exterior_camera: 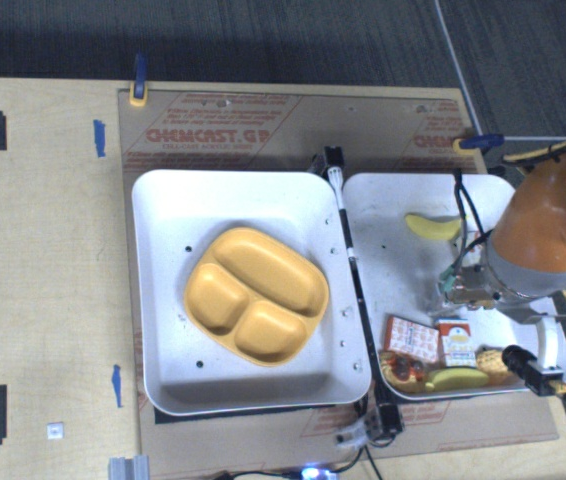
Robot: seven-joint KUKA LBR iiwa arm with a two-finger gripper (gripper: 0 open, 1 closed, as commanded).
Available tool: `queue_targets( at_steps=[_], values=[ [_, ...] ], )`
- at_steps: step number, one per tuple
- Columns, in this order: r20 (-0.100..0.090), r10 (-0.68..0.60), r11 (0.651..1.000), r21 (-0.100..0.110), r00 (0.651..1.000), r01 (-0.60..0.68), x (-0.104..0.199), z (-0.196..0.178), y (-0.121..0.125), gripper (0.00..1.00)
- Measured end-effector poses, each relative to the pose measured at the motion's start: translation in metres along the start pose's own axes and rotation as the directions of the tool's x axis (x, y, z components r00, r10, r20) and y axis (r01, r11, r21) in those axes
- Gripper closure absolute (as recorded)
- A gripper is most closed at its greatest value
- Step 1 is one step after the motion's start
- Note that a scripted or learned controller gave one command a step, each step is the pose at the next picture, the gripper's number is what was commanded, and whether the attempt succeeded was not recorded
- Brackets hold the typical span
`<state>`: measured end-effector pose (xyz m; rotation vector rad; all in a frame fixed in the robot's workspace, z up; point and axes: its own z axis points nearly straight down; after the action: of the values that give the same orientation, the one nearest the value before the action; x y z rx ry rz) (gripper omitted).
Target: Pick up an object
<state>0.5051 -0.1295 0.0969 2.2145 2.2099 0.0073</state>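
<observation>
Right, landmark is the right bin (403,193). Left bin (153,268) sits directly beside it, holding a yellow divided tray (255,293) upside down, roughly centred.

Arm (543,223) comes in over the right bin's far right side, its orange band above the wrist covering that part of the bin. Gripper (460,286) hangs near the bin's middle; claw state: cannot tell, wrist and cabling hide it from this angle. Nothing visibly between it.

Candidates, all in the right bin: a banana (431,226) near the top, apart from the rest. Along the bottom wall a packed cluster: patterned card (412,339), small red-and-white box (455,344), a second banana (459,377), plus bits too small to name.

Gripper sits between the top banana and the cluster, above neither.

Risks, my read:
- descent here likely lands on bare bin floor, so an empty grab
- cluster items touch or overlap, so a grab there could catch two or slide off the flat card
- items against the bottom wall leave little clearance
</observation>
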Motion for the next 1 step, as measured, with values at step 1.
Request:
queue_targets(
  at_steps=[1],
  values=[
    [0.000, 0.000, 1.000, 0.000, 1.000, 0.000, 0.0001, 0.0001, -0.0001, 0.00]
  ],
)
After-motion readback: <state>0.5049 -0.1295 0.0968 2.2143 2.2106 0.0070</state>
